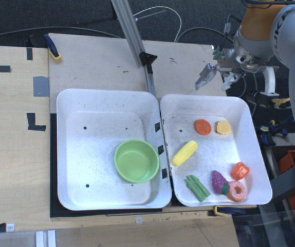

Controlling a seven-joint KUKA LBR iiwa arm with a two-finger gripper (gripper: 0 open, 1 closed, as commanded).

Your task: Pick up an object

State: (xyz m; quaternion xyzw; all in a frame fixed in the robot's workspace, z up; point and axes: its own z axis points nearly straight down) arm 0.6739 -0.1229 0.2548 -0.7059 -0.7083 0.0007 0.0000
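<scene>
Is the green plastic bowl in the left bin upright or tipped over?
Upright. The green plastic bowl sits on the floor of the left white bin with its round rim facing up and its inside visible; nothing is in it.

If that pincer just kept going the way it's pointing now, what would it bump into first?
The pincer hangs above the bench beyond the right bin's far rim, tips slanting down and left. Going straight on, it would likely meet the bare bench top just outside that rim, not the toys. Depth is hard to judge from this view.

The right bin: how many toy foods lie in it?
7 in the right bin: red disc, yellow piece, corn, green vegetable, purple grapes, red pepper, pink donut. None seems hidden.
</scene>
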